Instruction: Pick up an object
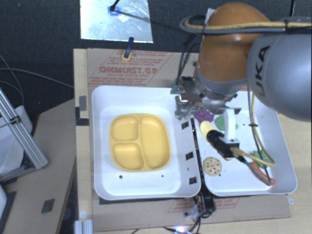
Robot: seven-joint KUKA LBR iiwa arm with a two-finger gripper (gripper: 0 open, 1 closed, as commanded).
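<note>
Pick not yet made, as I judge it.
From my seat the gripper [197, 108] sits low at the right bin's [280, 145] far-left corner, grip unreadable; purple piece [204, 115], brush [217, 139] and cookie [212, 166] lie in the bin.

Dark carpet [39, 28] covers the floor beyond the worktop's far and left edges. A shiny metal sheet [116, 13] lies on it past the far edge. The worktop [53, 145] is pale wood, topped with printed brown cardboard [131, 67]. An aluminium frame [19, 130] stands off its left edge.
</note>
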